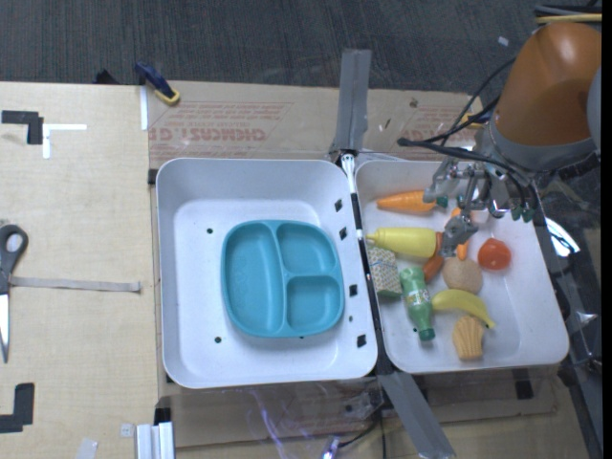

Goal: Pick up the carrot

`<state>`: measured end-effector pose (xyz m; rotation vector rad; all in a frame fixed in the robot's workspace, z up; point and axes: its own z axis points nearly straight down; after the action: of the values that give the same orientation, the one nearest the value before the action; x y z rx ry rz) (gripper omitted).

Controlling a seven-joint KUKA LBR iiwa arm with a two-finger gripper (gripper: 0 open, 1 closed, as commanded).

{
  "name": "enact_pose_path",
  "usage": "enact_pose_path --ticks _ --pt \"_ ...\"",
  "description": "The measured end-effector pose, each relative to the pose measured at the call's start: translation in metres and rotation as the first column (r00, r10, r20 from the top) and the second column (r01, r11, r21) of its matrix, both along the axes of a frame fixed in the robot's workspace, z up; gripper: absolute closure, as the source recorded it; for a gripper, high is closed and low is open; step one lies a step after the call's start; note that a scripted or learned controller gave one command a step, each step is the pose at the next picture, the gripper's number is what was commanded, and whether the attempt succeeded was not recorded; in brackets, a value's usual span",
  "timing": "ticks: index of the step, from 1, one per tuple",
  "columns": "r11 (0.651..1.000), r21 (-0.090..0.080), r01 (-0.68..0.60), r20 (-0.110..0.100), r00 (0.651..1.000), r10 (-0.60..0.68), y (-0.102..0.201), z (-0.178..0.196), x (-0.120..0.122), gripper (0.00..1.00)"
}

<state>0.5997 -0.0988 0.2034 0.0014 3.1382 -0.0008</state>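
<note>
Rightward, right bin holds carrot; left bin holds teal plate; gripper state unclear.

Arm in from right, pincer pointing down

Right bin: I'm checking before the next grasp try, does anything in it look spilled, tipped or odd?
Nothing stands out. The toy foods lie loose in the right bin: the carrot flat near its far edge, the green bottle on its side. The gripper hangs beside the carrot.
</note>
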Motion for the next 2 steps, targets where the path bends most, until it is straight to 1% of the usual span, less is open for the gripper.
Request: enact_pose_path --ticks 1,2 --pt "0.977 -0.004 -0.212 0.008 0.977 0.213 -0.0333 -0.1032 0.0431 0.00" --pt "0.977 -0.007 -0.214 0.014 0.977 0.214 -0.0329 -0.0946 0.0443 1.00"
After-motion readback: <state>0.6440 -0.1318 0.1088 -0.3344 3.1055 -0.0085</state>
